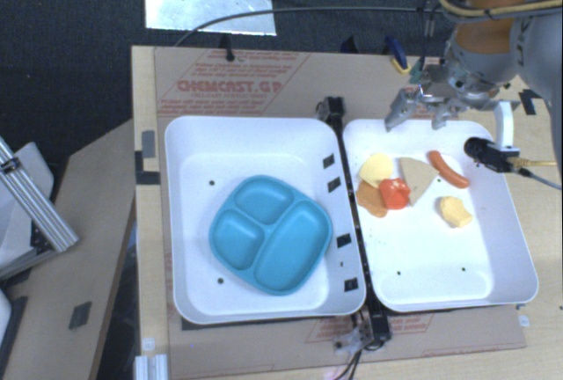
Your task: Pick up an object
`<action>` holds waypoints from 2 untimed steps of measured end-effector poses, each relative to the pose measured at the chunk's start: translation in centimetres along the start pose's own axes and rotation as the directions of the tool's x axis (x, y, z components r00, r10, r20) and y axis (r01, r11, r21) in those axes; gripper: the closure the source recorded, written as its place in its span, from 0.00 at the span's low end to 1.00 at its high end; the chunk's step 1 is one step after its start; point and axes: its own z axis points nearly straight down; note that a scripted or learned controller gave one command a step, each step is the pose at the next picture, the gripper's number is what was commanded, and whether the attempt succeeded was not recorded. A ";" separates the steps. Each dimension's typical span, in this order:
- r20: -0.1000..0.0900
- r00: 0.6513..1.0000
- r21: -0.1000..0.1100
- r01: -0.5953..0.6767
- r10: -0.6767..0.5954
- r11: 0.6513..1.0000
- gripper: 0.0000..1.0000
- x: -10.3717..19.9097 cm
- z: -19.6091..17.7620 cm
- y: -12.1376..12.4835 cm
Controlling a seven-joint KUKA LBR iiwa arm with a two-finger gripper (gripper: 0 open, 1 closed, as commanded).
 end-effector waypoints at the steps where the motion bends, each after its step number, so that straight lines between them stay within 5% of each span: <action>1: 0.001 1.000 -0.013 0.002 -0.002 1.000 0.00 0.0 -0.8 0.2; 2: 0.001 1.000 -0.010 0.000 0.000 1.000 0.00 -0.2 3.3 0.3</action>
